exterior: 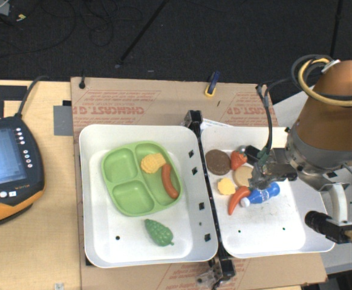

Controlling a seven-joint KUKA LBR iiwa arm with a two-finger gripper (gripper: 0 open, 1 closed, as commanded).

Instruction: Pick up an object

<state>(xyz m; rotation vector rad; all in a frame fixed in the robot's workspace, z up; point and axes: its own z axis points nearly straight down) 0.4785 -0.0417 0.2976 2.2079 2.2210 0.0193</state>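
Claw [262, 175] low over right bin [285, 234], fingertips blurred; grip state cannot be told. Blue bottle [265, 193] directly beneath, partly hidden. Orange pepper [237, 199] just left. Arm [327, 119] cut off at right.

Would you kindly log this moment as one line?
gripper: low in right bin, over blue bottle | grasp: unconfirmed | left bin: green tray

arm [327, 122]: big rounded copper-orange shell catching the light up top, sitting on a chunky grey section | cables: dark loop with a yellow-green strand curling over the top | gripper [262, 175]: dark metal bits, thin black cable running up behind it
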